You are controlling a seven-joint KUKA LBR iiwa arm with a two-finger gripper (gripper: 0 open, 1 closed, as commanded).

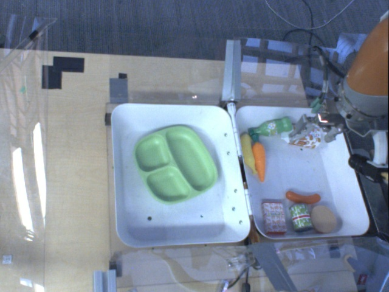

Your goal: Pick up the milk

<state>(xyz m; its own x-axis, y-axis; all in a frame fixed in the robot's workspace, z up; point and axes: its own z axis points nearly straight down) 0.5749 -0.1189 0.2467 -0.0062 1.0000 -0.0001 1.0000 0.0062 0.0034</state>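
Observation:
The milk [306, 140] is a small white carton with orange print. It lies near the back wall of the right bin [340, 181], just right of a green bottle [273, 126]. My gripper [317, 126] hangs directly over the carton's far side, and its metal parts overlap the carton's top edge. The grey arm with its orange band [369, 66] comes in from the upper right. Whether the gripper touches the carton cannot be told from this slanted view.
The right bin also holds a yellow corn-like piece [246, 152], a carrot [259, 160], a red sausage [302, 196], a red packet [273, 216], a green can [299, 216] and a brown potato [325, 219]. A green divided plate [176, 163] sits in the left bin [127, 224].

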